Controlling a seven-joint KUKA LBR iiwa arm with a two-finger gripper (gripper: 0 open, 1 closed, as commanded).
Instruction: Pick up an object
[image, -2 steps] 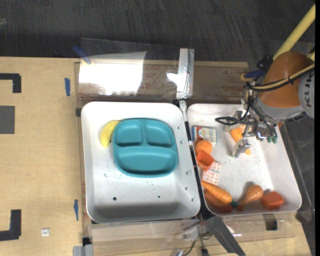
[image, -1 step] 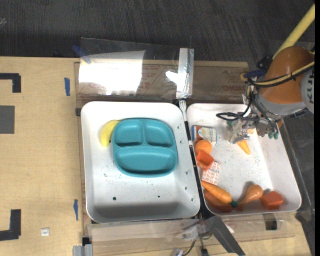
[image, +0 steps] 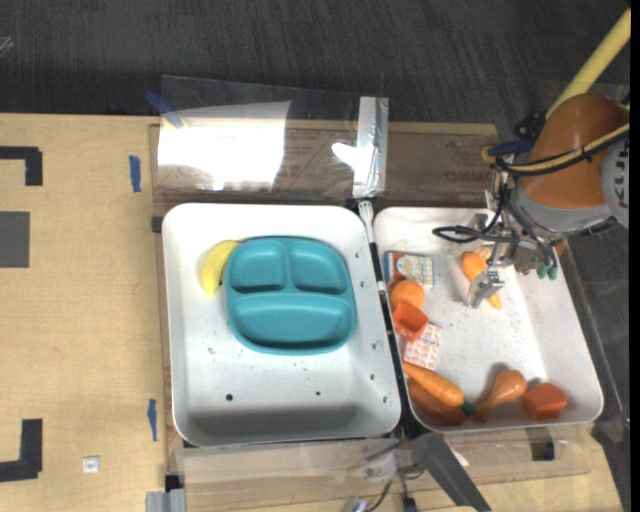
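Observation:
My gripper (image: 487, 290) hangs low over the upper middle of the right bin (image: 560, 330), under the orange-banded wrist (image: 570, 150). A small orange piece (image: 472, 266) lies just to its left, touching or nearly touching it. More toy food lies in this bin: an orange round piece (image: 406, 294) and a red-orange piece (image: 410, 317) by the left wall, a carrot (image: 434, 383) and a brown pear-shaped piece (image: 503, 387) at the front, and a red-orange block (image: 545, 400) in the front right corner.
Two small printed packets (image: 414, 268) (image: 425, 346) lie in the right bin's left half. The left bin (image: 200, 380) holds a teal divided plate (image: 290, 294) with a yellow banana (image: 212, 266) at its left edge. Cables (image: 470, 232) trail beside the wrist.

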